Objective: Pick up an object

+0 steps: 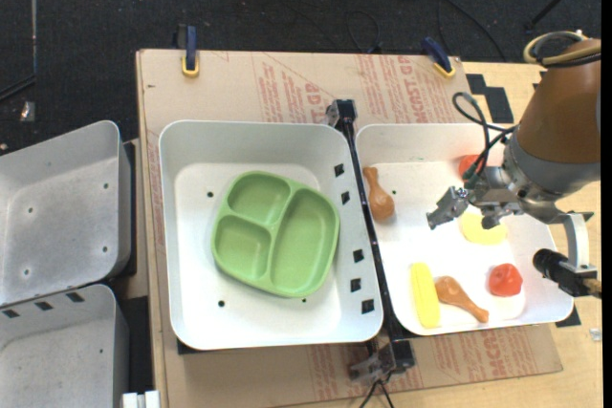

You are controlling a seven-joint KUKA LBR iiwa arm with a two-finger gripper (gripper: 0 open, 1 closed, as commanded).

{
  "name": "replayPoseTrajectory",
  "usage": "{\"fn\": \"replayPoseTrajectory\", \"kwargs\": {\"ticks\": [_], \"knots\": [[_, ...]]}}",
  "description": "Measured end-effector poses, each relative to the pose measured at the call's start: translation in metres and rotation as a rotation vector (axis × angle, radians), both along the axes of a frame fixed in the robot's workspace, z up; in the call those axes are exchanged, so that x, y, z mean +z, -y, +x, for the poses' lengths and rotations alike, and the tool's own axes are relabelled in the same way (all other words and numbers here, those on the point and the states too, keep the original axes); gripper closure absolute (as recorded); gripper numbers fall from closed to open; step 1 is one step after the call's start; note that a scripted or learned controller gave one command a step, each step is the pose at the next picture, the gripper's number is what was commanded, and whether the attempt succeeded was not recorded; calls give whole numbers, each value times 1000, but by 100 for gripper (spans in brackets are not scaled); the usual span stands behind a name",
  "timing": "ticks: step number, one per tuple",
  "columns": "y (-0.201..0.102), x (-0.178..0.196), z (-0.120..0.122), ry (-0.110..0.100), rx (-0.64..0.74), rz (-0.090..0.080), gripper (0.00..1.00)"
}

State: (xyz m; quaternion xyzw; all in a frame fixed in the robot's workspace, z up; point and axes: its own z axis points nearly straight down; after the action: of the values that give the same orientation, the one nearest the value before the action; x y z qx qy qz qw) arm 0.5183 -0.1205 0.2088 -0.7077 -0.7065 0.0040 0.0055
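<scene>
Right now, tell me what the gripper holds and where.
Nothing visible between the fingers: the gripper hangs over bare bin floor, beside the yellow piece.

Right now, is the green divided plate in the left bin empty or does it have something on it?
Empty. The green divided plate lies flat in the left bin, and all three compartments show bare green.

Two white bins [172, 205] sitting side by side. One green divided plate [275, 232]. Two brown drumsticks [379, 196]. One yellow corn cob [424, 294]. One red tomato [505, 279]. One yellow piece [483, 230] showing partly under the arm.
</scene>
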Motion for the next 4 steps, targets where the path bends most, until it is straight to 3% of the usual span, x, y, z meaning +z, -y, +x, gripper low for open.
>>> {"fn": "replayPoseTrajectory", "kwargs": {"ticks": [1, 3, 4], "knots": [[0, 6, 3, 13, 3, -2, 0], [1, -92, -14, 8, -1, 0, 0], [0, -118, -15, 10, 0, -1, 0]]}}
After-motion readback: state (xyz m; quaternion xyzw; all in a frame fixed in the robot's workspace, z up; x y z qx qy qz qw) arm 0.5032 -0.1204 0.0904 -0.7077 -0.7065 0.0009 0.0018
